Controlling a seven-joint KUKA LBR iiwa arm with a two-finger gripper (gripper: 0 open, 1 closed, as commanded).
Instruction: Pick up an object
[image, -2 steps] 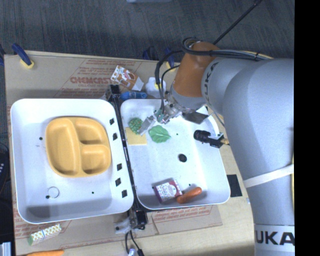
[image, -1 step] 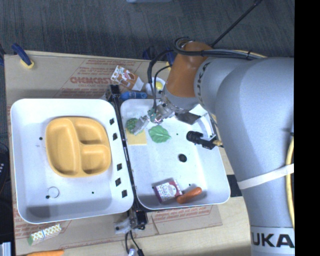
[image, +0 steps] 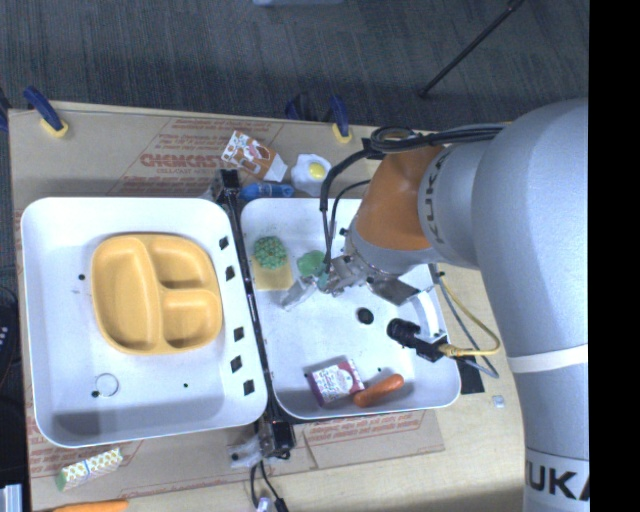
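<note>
Right bin (image: 300, 400): sponge with green scrubber top (image: 270, 258) near the far-left corner; packet (image: 334, 381) and carrot (image: 378, 391) at the near edge. Gripper (image: 300, 291) low just beside the sponge, probably targeting it; finger state indiscernible.

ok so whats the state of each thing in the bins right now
yellow tray: flat in the left bin, right side up
green sponge: lying in the right bin, untouched
maroon packet: flat near the front rim
orange carrot: on its side beside the packet
gripper: low over the right bin, near the sponge, holding nothing visible
</note>
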